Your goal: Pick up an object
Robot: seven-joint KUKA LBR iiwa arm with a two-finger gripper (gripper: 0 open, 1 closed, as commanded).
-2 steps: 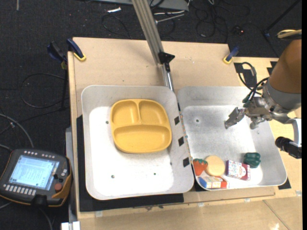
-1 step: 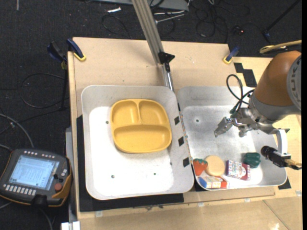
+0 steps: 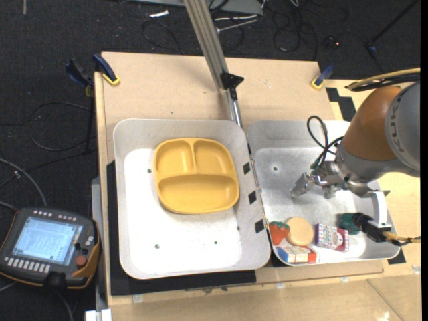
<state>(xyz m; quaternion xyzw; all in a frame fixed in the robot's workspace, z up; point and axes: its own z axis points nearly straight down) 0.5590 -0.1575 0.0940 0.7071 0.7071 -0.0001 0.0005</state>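
two shallow white bins side by side on bench point(image 3: 167, 85). left bin point(image 3: 134, 246) holding yellow divided plate point(image 3: 197, 176), upright, toward far half. right bin point(image 3: 281, 146) entered by grey arm point(image 3: 384, 136) with orange band, from right. gripper point(image 3: 309, 184) low over right bin's bare middle, fingers slightly apart, nothing between them. along near edge of right bin, clustered: round tan bun point(image 3: 300, 232), red-white packet point(image 3: 332, 237), strawberry-like piece point(image 3: 279, 232), small red-white box point(image 3: 297, 254), dark green item point(image 3: 352, 220).
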